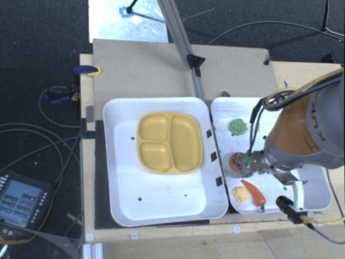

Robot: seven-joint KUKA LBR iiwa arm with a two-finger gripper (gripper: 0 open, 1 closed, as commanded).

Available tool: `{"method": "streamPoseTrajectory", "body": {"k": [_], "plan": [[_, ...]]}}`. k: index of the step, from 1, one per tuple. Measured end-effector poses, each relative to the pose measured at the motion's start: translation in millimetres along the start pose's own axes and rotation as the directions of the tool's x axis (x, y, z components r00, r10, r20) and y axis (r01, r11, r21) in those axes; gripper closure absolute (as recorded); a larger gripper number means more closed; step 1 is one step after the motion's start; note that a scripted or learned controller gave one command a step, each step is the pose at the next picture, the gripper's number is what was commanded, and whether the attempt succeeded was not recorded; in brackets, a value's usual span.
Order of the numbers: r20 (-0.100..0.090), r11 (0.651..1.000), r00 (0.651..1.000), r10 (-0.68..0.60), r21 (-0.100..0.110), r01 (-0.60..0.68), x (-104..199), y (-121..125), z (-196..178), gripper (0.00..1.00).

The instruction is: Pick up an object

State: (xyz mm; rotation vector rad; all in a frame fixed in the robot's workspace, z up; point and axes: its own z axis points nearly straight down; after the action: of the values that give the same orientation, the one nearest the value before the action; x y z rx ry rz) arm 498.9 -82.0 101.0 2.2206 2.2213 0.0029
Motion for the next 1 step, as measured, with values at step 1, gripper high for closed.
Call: {"method": "streamPoseTrajectory", "body": {"k": [1], "plan": [[0.002,1.000,1.000,-0.004,-0.004,0.004,-1.7,2.9,-43.0,1.00]]}}
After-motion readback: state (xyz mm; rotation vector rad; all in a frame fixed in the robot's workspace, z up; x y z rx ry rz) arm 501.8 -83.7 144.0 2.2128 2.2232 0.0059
